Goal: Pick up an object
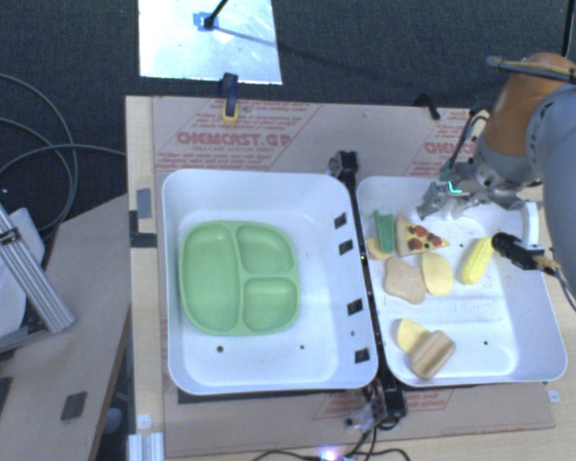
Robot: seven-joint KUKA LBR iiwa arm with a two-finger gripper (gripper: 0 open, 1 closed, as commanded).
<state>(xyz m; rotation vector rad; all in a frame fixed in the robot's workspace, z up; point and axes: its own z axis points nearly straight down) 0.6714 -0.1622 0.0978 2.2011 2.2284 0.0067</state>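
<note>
— Pincer (440,203) hovers over the right bin (538,339); open or closed, I cannot tell.
— Pizza slice (422,237) lies just below, crowded; it could nudge neighbours and miss.

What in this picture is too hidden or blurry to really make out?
- Two-finger gripper: too small in the camera view to judge.
- Grey arm: cut off by the right edge.
- Flat yellow toy piece: partly behind the green ridged toy piece and the bin divider.
</note>
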